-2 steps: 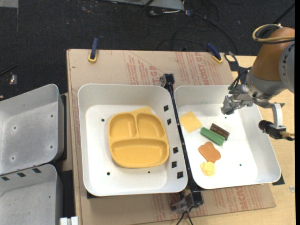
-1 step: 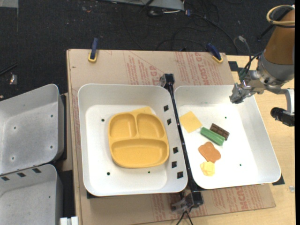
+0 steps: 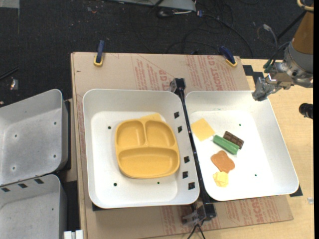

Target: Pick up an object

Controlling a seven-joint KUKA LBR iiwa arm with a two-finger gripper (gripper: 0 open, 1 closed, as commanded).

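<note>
The right bin (image 3: 269, 128) holds several small items: a pale yellow square slice (image 3: 202, 129), a green bar (image 3: 225, 144), a dark brown block (image 3: 233, 139), an orange-brown piece (image 3: 222, 161) and a small yellow lump (image 3: 221, 179). My gripper (image 3: 260, 90) hangs over the bin's far right corner, well above and to the right of these items. Nothing shows between its fingers.
The left bin (image 3: 99, 133) carries a yellow divided tray (image 3: 147, 149). A black divider with clips (image 3: 187, 143) runs between the bins. Grey lids (image 3: 30, 133) lie to the left of the bench. Blue-yellow clamps (image 3: 99, 54) hold the cardboard base at the back.
</note>
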